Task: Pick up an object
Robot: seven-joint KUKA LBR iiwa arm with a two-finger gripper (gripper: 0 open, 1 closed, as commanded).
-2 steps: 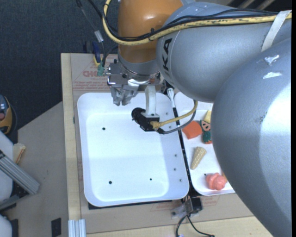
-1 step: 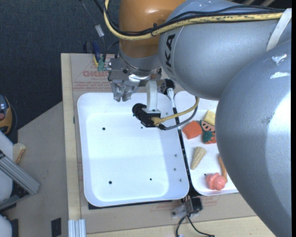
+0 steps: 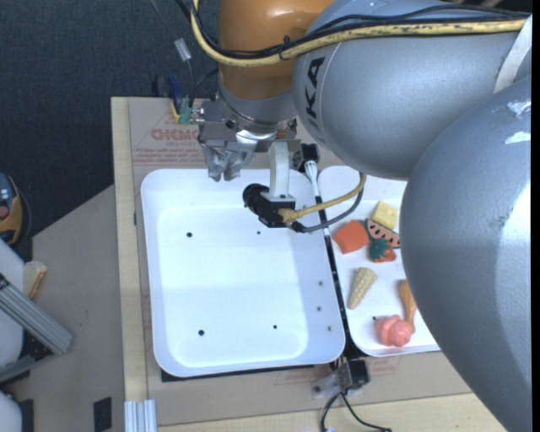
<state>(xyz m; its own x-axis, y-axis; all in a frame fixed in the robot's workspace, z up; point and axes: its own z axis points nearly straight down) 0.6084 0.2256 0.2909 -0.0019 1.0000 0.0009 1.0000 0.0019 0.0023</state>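
Two bins (image 3: 169, 253) are seen on the bench; gripper (image 3: 221, 169) is positioned over left bin's far edge, nothing grasped, closure can't be told.

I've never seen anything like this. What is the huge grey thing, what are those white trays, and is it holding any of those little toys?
The huge grey shape is a robot arm, seen from a camera fixed above the bench and looking down at a slant, so the arm looms close to the lens. The orange band sits just above its wrist, and below that is its gripper, a two-finger hand, hanging over the far edge of the left bin. I see nothing between its fingers.

The two white trays are shallow bins side by side. The right bin holds small toy foods: an orange block, a watermelon slice, a strawberry, an ice cream cone, a pink piece and a yellow cheese-like wedge.
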